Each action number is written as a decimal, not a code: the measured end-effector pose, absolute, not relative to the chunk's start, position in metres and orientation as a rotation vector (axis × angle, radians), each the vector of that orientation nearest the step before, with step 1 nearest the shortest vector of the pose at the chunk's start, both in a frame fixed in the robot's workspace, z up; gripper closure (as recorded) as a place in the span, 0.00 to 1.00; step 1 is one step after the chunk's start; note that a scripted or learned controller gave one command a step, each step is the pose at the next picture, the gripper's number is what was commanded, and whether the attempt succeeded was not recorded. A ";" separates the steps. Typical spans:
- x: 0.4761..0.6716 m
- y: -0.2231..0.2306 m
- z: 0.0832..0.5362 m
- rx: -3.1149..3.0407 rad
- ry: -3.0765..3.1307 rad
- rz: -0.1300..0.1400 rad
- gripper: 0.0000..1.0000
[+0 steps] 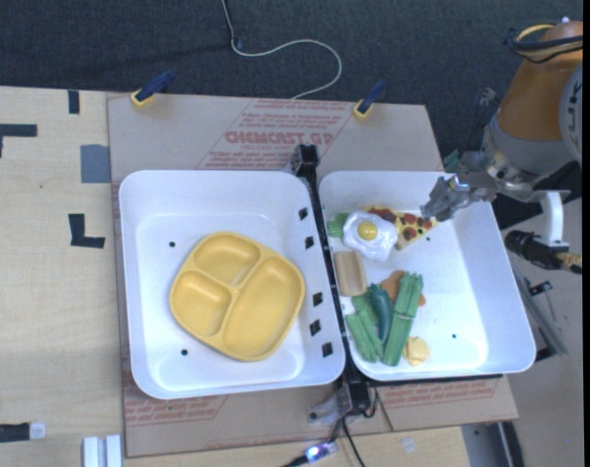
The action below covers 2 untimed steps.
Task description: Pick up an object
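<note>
The gripper (441, 202) hangs over the far right part of the right bin (470, 290), reaching in from the right on the grey arm (529, 115) with its orange band; whether it is wide, narrow or closed on anything cannot be told from this slanted view. Just beside it, on its left and touching or nearly touching its tip, lies a toy pizza slice (409, 224), a yellow wedge with red spots and a dark crust edge. Further left of the hand sits a fried egg (368, 233), white with a round yellow yolk, and a small green piece (335, 228) pokes out beyond it. Nearer the camera from the hand lie a tan bread slice (350, 272), a bundle of green vegetables (387, 319) with a darker green pepper among them, and a small yellow piece (417, 350). Well away to the hand's left, the left bin (149, 212) holds a yellow divided plate (237, 295).
</note>
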State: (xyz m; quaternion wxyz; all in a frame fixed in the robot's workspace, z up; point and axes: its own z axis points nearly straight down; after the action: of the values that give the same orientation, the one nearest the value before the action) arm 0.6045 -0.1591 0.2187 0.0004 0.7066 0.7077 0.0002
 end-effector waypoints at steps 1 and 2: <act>0.605 -0.158 0.224 2.220 2.223 0.000 1.00; 0.610 -0.103 0.233 2.217 2.226 0.000 1.00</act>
State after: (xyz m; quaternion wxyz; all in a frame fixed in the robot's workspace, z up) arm 0.6104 -0.1034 0.2332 -0.0002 0.7056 0.7086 0.0000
